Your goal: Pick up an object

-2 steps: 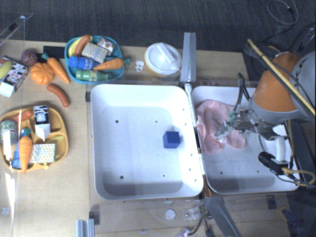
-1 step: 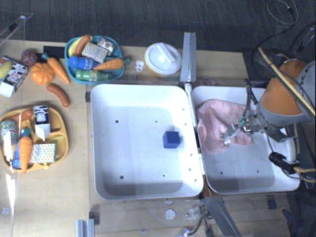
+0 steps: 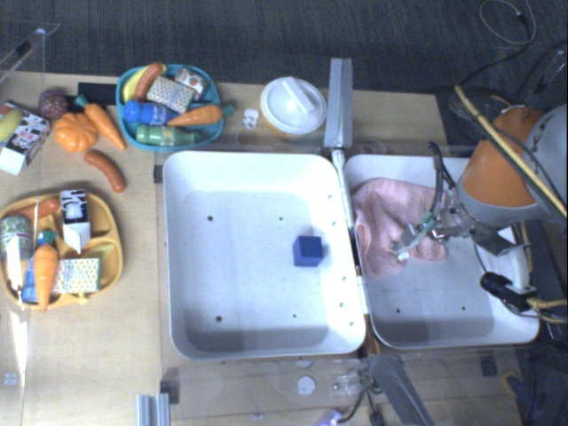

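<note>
A small blue cube [image 3: 308,250] lies right of the middle of the left bin [image 3: 204,327]. A crumpled pink cloth [image 3: 387,222] lies in the upper left part of the right bin [image 3: 461,327]. My gripper [image 3: 414,240] reaches in from the right and sits low over the cloth's right edge, with its tip against or just above the fabric. The grey arm with its orange band [image 3: 497,174] stands over the right side of that bin. I cannot tell whether any cloth is caught in the gripper.
On the bench left of the bins stand a blue bowl [image 3: 169,105] and a yellow plate [image 3: 62,248], both holding toy food. A white lidded tub [image 3: 294,105] stands behind the left bin. Cables [image 3: 510,295] hang at the right bin's right edge.
</note>
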You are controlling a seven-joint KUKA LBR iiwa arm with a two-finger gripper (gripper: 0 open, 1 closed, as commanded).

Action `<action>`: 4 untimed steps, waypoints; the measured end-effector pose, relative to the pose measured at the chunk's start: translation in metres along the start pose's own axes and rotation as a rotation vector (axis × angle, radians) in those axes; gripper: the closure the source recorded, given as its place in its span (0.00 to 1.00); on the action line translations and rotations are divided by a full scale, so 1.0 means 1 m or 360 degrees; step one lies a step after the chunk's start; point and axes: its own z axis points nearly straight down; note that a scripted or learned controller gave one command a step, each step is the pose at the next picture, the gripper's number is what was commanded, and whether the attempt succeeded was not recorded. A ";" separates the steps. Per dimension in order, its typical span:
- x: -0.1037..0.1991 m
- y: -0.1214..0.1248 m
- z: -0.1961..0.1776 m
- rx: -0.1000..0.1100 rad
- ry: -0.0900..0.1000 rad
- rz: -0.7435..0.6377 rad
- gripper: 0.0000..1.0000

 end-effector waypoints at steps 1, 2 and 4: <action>-0.001 0.003 0.000 0.0000 0.0001 -0.0094 0.00; -0.025 -0.013 0.000 0.0000 0.0003 -0.0152 0.00; -0.060 -0.060 -0.002 -0.0004 -0.0007 -0.0238 1.00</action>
